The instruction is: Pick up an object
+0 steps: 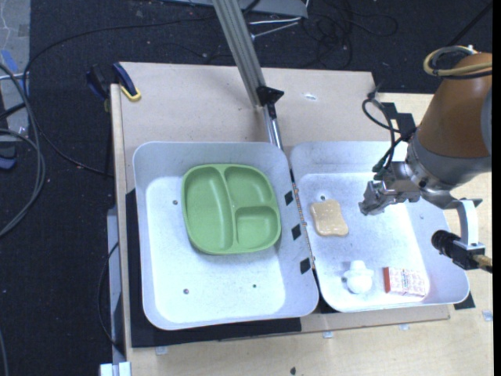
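Three small things sit in the right bin, and any of them could be the pick: a tan, slice-of-toast-looking piece lying flat near the bin's left wall, a little white rounded object toward the front edge, and a flat red-and-white packet just beside it on the right. We can see the gripper hanging over the middle of that bin, to the right of the tan piece and apart from it, but its fingers are a dark blur from up here, so honestly we cannot tell if they're spread or closed, and nothing shows between them. The arm behind it is grey with a glossy orange band. Over in the left bin there's a pale green divided plate, smooth plastic with three compartments and rounded corners. Both bins are shallow, white and faintly speckled, touching along the middle. They rest on a light wooden bench with a matte top; a slanted metal pole crosses it at the back. Around the bench, dark floor with loose black cables.
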Robot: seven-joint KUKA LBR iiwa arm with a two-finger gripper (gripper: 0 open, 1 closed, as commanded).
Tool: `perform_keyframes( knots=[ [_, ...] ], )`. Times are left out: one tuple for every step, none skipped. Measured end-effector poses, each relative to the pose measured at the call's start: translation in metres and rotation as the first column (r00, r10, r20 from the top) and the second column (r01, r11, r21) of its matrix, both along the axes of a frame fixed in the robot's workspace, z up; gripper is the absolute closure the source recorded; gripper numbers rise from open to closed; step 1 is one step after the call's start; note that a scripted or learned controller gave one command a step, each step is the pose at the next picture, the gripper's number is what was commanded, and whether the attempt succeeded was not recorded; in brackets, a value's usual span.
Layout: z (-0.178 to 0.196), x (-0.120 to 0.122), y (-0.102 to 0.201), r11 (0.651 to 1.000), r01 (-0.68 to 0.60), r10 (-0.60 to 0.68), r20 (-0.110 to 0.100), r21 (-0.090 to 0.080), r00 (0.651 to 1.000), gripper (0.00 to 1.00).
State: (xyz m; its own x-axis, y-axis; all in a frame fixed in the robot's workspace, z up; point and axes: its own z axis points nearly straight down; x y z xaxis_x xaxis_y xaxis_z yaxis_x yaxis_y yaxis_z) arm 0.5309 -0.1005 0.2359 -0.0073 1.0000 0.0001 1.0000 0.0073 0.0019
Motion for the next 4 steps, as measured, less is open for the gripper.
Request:
perform_keyframes(
  knots=[
    [0.008, 0.015, 0.053, 1.0, -0.001, 0.001, 0.0, 0.001, 1.0, 1.0],
    [-0.004, 0.036, 0.097, 1.0, 0.001, -0.001, 0.0, -0.001, 1.0, 1.0],
    [0.005, 0.049, 0.149, 1.0, 0.0, 0.0, 0.001, 0.001, 1.0, 1.0],
    [-0.003, 0.063, 0.19, 1.0, 0.001, -0.001, 0.0, 0.0, 1.0, 1.0]
  ],
)
